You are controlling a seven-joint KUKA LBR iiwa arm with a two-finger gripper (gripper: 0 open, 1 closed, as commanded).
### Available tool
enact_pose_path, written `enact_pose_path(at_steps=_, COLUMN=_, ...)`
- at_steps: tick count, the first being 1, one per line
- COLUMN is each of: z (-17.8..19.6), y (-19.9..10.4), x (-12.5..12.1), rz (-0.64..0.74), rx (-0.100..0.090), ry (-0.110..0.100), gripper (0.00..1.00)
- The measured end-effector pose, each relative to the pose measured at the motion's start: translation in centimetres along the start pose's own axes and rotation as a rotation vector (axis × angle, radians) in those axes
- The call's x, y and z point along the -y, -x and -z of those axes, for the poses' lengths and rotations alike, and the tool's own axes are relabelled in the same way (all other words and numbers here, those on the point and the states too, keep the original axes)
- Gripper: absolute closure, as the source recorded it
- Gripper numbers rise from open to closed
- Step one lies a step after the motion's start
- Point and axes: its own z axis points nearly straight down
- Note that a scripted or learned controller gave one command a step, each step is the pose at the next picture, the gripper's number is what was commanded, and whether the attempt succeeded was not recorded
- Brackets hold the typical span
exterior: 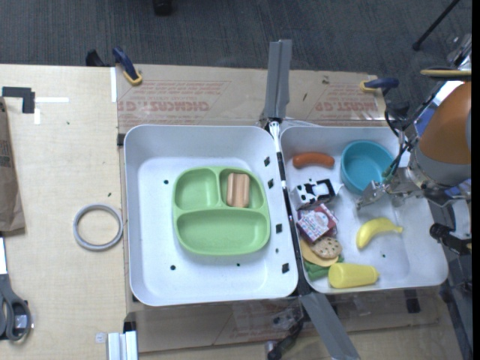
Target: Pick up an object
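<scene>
Banana (379, 230) is seen lying in the right bin (420, 268), just below the gripper (373, 195), whose state cannot be told. Both bins are borne by a cardboard-covered bench (187, 96) above grey carpet (225, 13).

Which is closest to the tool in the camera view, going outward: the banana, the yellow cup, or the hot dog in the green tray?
From the tool:
1. Banana, just below it, right bin.
2. Yellow cup, right bin's bottom edge.
3. Hot dog, green tray, left bin.

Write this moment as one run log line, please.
claw: low in right bin, between blue cup and banana | nothing seen held | hot dog in green tray
</scene>
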Motion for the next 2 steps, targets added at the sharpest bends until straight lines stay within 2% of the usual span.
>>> enact_pose_path(at_steps=1, z=0.0, y=0.7, x=-3.6, rz=0.089, rx=-0.017, ry=-0.082, gripper=0.0)
enact_pose_path(at_steps=2, z=2.5, y=1.6, x=-9.5, rz=0.311, rx=0.004, ry=0.005, gripper=0.0)
